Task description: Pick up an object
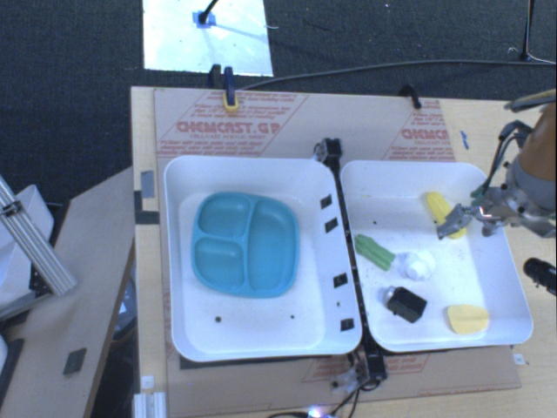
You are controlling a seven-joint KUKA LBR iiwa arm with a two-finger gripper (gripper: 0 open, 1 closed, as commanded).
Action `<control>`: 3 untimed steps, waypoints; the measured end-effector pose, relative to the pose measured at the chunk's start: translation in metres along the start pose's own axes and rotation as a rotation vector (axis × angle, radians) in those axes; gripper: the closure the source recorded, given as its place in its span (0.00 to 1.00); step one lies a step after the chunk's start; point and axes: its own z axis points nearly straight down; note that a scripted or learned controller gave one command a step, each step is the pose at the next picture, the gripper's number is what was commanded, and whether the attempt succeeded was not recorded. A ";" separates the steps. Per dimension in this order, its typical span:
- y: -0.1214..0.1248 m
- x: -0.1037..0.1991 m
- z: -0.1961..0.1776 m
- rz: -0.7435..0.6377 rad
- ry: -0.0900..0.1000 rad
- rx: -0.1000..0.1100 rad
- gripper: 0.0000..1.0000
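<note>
gripper (459, 222) beside yellow oblong (438, 205); ribbed green block (375, 252); black box (406, 303)

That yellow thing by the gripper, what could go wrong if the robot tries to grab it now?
The gripper sits at the edge of the yellow piece, not over its middle, so it might just nudge it aside. The piece lies tilted, so it may slip. The green piece and white object lie close by and could get bumped.
</note>
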 end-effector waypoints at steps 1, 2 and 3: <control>-0.004 0.009 0.053 0.001 0.001 0.000 0.00; -0.003 0.010 0.085 0.001 0.000 -0.001 0.00; -0.002 0.009 0.074 0.001 -0.001 -0.004 1.00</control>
